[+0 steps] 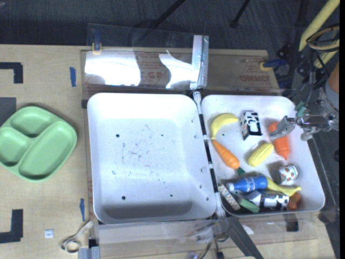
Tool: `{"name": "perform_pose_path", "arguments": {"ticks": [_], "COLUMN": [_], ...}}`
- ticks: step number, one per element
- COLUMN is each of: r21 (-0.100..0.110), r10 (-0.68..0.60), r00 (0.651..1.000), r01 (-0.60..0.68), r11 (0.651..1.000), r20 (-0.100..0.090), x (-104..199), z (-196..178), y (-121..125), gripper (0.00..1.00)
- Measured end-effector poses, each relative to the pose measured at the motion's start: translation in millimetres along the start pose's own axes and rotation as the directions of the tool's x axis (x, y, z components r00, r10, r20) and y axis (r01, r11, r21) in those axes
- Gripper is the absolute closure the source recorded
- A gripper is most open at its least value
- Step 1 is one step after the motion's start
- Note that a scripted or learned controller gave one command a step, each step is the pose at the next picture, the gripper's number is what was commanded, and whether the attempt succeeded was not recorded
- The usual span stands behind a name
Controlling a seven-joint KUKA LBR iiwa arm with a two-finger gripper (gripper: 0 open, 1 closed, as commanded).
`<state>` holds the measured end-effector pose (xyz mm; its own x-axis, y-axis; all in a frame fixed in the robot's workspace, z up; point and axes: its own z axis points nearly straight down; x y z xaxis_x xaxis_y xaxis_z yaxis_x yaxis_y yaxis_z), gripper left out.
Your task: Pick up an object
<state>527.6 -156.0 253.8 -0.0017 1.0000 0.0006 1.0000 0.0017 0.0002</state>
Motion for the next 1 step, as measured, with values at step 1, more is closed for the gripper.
{"name": "perform_pose_path", "arguments": {"ticks": [1], "r21": [-0.001], "r10": [0.009], "r00": [1.000], "r01": [-0.009], "r11": [1.000], "r20": [0.000], "x": [3.1], "z": [73.3], "y": [56.7], "gripper": [0.00]}}
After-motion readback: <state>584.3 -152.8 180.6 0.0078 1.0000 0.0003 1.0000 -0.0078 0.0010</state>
